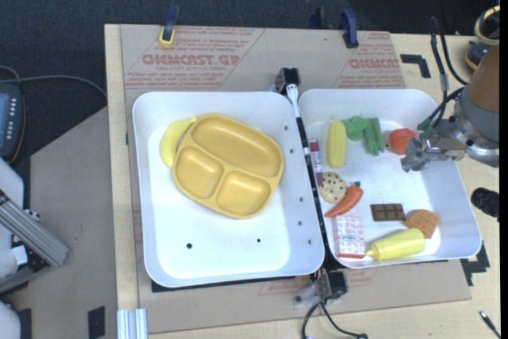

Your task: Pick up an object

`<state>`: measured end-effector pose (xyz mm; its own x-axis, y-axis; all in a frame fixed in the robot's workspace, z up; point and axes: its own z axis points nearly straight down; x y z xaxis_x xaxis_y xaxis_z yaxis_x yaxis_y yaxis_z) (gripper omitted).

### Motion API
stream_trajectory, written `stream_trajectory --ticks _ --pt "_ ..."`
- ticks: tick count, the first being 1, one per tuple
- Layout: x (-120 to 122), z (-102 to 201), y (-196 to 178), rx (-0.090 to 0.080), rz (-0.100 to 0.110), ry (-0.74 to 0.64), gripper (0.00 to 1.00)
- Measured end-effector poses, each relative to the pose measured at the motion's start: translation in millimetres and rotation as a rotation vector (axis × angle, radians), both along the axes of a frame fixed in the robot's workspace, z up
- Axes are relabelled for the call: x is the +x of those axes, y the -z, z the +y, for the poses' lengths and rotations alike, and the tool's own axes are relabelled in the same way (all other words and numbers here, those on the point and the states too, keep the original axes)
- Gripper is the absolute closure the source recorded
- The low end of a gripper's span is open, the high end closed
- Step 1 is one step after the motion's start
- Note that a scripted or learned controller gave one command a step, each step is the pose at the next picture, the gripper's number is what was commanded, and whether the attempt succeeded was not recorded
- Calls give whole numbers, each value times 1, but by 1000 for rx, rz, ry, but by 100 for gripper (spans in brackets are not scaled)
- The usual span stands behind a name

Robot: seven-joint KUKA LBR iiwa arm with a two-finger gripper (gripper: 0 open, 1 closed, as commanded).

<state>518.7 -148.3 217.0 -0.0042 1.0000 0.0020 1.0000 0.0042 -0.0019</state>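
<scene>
- Step in hand, by my judgement: approach. The gripper (414, 158) hangs over the right bin (444, 206), near its far right part, and nothing is seen between its tips.
- Gripper state: cannot tell whether it is open or closed; it is small and dark against the bin floor, seen from above at a slant.
- Nearest candidate: a red-orange tomato-like piece (399, 139), just beside the gripper, toward the far left of it. Touching or apart: cannot tell.
- Other candidates in the same bin: green vegetable (367, 131) and corn cob (336, 142) further left; cookie (332, 186) and chilli pepper (346, 201) near the bin's left wall; chocolate square (387, 211), small brown biscuit (423, 221), yellow bottle (396, 244) and red-white packet (349, 236) toward the near edge.
- Left bin (159, 194) holds a yellow divided tray (226, 164) over a yellow plate (171, 143), well apart from the gripper.
- Next move, as I judge it: shift slightly toward the tomato-like piece, centre over it, descend, close, lift.
- Risk: a round toy may roll out of the grip.
</scene>
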Motion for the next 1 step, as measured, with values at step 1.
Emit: stream_trajectory --ticks 1 --pt "0 59 5 1 1 -2 100"
